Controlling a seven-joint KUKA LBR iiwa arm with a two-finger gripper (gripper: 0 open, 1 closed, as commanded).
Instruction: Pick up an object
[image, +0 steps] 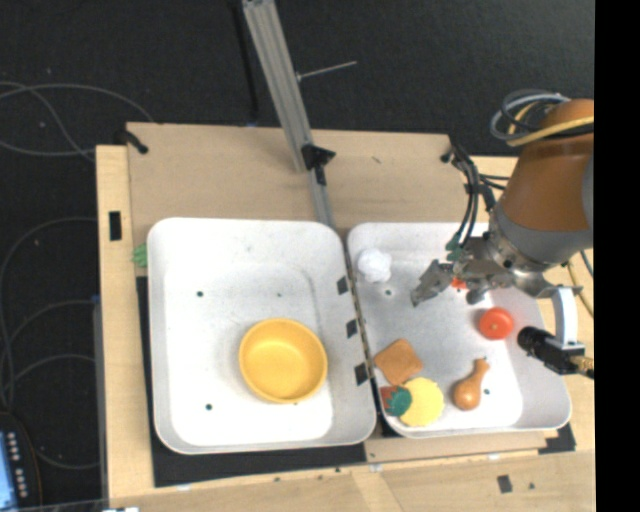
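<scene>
End effector (447, 281), red ball (495, 323) just beside

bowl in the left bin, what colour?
Yellow. The bowl shows plainly in the camera view, in the left bin.

A wide orange band (548, 180) is seen on the round arm, with a grey part (540, 243) under it. Thin cables (520, 112) are looped on top. Dark wires (470, 205) are hung beside it. The gripper (445, 283) is made of grey metal.
</scene>
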